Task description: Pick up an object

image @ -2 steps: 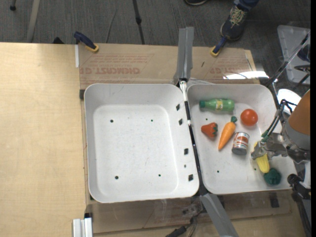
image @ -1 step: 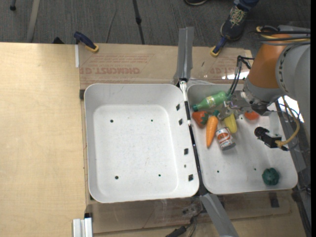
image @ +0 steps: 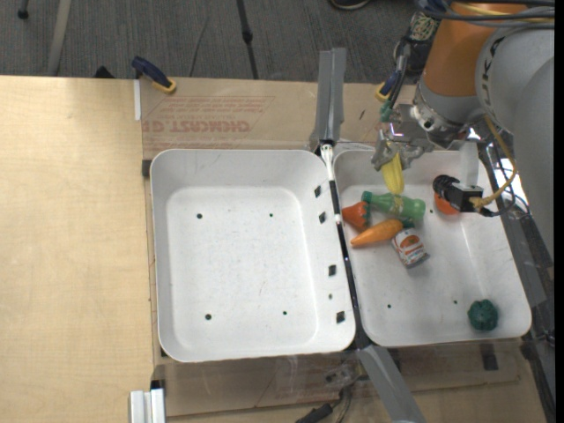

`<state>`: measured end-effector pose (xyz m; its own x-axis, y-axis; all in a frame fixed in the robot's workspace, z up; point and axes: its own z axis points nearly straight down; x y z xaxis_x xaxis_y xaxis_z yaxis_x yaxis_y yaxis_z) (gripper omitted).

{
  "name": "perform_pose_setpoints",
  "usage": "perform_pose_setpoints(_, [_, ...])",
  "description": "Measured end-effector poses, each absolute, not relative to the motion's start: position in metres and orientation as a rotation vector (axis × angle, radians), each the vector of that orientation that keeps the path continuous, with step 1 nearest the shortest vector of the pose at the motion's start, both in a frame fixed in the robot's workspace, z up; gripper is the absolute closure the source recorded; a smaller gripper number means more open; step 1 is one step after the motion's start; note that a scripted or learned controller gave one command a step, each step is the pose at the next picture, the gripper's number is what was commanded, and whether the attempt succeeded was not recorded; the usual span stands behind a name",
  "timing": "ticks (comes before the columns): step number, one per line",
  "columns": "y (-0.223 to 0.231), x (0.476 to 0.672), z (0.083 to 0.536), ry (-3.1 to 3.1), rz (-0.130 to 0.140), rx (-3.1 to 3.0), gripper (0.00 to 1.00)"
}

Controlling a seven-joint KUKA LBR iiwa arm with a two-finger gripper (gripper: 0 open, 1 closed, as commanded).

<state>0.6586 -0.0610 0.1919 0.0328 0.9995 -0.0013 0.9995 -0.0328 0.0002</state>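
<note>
The pale wooden desk (image: 70, 236) carries two bins side by side so that things can be drawn from either. The shallow white plastic bin (image: 238, 263) well to the left of the jaws holds nothing to pick, so the work falls to the second shallow white bin (image: 441, 280), which lies directly beneath them. The grey arm with an orange band (image: 467, 51) reaches in from the right and hangs its wrist over that bin's far left corner, probably because the objects crowd there. The jaws appear pressed together on the upper end of a slim yellow banana-like piece (image: 393, 176), which hangs tilted from them with its lower tip just above or touching the pile; I judge the pick under way rather than finished. Just below the jaws lies a green plastic bottle-shaped toy (image: 398, 204) on its side. Lower and slightly left rests an orange carrot-shaped toy (image: 377, 232), beside a small red-orange pepper-like piece (image: 354, 214) against the bin wall. Below these sits a small red-and-white can (image: 411, 249), tipped over. A dark green round lump (image: 482, 314) lies well apart, far below and to the right of the jaws.
</note>
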Motion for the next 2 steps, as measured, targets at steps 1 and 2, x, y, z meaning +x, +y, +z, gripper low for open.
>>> perform_pose_setpoints(1, [-0.135, 0.59, 0.091, 1.908, -0.004, 2.496, 1.0])
perform_pose_setpoints(2, [-0.097, 0.655, 0.224, 1.719, -0.004, 2.628, 1.0])
